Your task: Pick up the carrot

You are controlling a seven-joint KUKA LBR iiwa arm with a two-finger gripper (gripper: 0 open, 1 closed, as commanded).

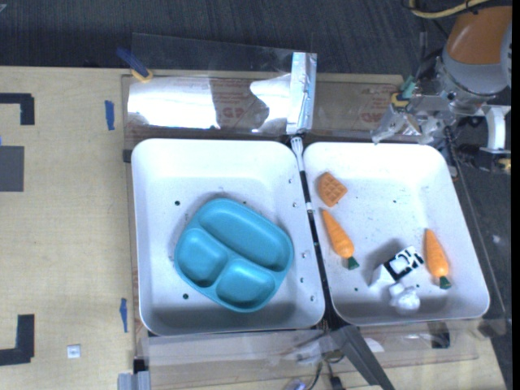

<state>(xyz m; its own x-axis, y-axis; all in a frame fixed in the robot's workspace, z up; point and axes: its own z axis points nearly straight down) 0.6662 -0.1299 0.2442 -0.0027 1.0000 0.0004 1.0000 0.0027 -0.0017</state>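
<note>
Two carrots are lying in the right bin [467, 279]. One carrot [338, 236] is sitting near the bin's left wall, just below an orange waffle-like piece [331, 188]. The second carrot [437, 257] is resting by the right wall, beside a small black-and-white toy [403, 264] with a white lump [405, 301] below it. The left bin [154, 177] is holding a blue divided plate [234, 253]. The tool [410, 116] is hovering over the counter [57, 218] just beyond the right bin's far edge, well apart from both carrots; it seems to be gripping nothing, though how far open it is cannot be told.
</note>
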